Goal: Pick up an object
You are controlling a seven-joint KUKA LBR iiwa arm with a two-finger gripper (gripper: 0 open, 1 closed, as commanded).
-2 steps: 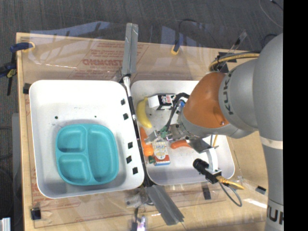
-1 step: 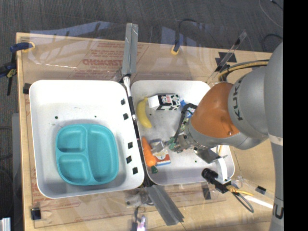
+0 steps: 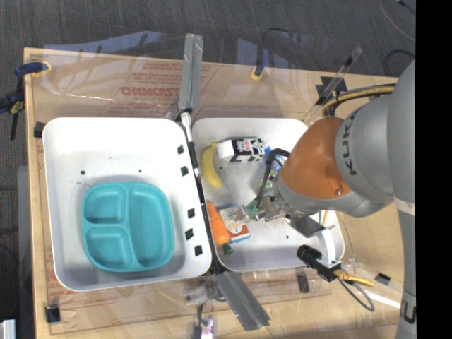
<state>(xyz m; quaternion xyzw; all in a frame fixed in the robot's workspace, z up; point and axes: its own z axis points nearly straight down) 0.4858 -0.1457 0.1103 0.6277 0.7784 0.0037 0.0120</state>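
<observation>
Objects crowd the right bin (image 3: 321,129): banana (image 3: 210,167) by the divider, carrot (image 3: 218,226) below it, a small carton (image 3: 242,148) at the top. My gripper (image 3: 263,207) hangs over the clutter mid-bin; its state I cannot tell. Risk, I judge: descending between items, I nudge them aside and catch nothing.

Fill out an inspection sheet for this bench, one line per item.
Surface: wooden bench bearing left bin and right bin, side by side.
Job's things: banana, carrot, small white box, flat packet, all in the right bin.
Clutter: teal divided plate in the left bin.
Tool: hidden under the arm's wrist, low over the right bin; grasp cannot be judged.
Cables: yellow cable at the bench's near right corner.
Surroundings: dark floor.
</observation>
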